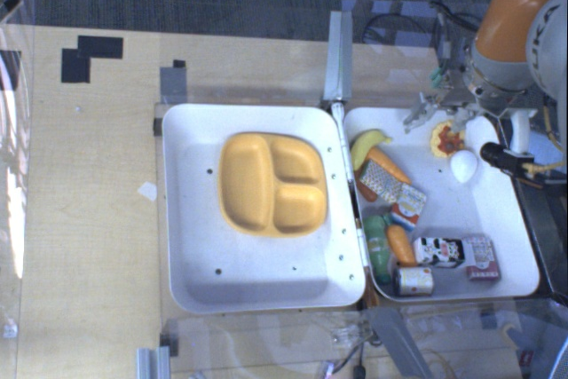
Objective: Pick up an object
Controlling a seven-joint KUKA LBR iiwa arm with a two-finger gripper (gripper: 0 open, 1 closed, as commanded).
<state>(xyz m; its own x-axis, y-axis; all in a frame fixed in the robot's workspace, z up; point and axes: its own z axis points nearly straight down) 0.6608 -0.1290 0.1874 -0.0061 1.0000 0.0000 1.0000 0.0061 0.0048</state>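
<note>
The claw (441, 109) is seen with fingers spread apart, nothing between them, at the right bin's (510, 226) far edge; the pizza slice (446, 139) lies just below it

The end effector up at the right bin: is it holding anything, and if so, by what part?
Nothing is held. The end effector hangs open above the far edge of the right bin, with no object between its fingers.
</note>
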